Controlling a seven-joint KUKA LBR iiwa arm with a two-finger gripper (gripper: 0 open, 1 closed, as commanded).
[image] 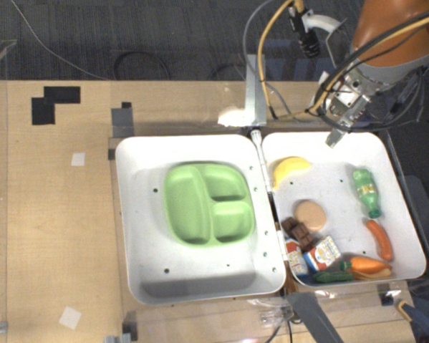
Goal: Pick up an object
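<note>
The right bin [386, 158] holds several toy food items: a yellow lemon-like piece [290, 169] at its upper left, a tan round disc [311, 214], a green bottle [365, 191] at the right, an orange-red sausage [379, 238], a carrot [369, 266], a brown block [298, 231] and a small red-and-white carton [323, 252]. My gripper [338, 133] hangs above the bin's far edge, right of the yellow piece and above the bottle. Nothing shows between its fingers.
The left bin [144, 264] carries a green divided tray [207, 202]. A metal post [253, 93] stands behind the seam between the bins. Yellow and black cables [265, 50] loop above the right bin's far edge. Bare wooden bench lies to the left.
</note>
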